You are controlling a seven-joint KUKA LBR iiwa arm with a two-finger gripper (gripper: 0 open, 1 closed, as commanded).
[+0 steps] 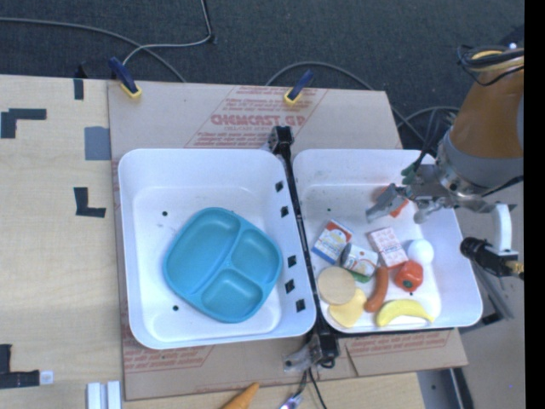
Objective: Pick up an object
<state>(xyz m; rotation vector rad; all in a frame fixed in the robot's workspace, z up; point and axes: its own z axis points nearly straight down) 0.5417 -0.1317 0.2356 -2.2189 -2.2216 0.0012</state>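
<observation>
From my station I see the tool [393, 199] hanging over the upper part of the right shallow white bin [358, 164], its two grey fingers apart and nothing between them. The things I could pick lie clustered in the lower half of that bin: a small white-and-blue carton [330, 240], a pink-and-white printed packet [388, 245], a white egg [420, 250], a red toy tomato [410, 274], an orange-red sausage [379, 288], a round tan disc [336, 285] touching a pale yellow wedge [347, 314], and a yellow plastic banana [403, 313] near the front wall. The left white bin [136, 177] holds a light blue divided plastic plate [223, 265]. My worry is crowding: the items sit touching or just beside each other, so I judge a descent onto the packet or egg could land a finger on a neighbour and shove the target aside. The egg and tomato look round and smooth, likely to squirt out of a pinch. The packet lies flat, so the fingers may close above it. The banana sits close to the wall, which could block one finger.
</observation>
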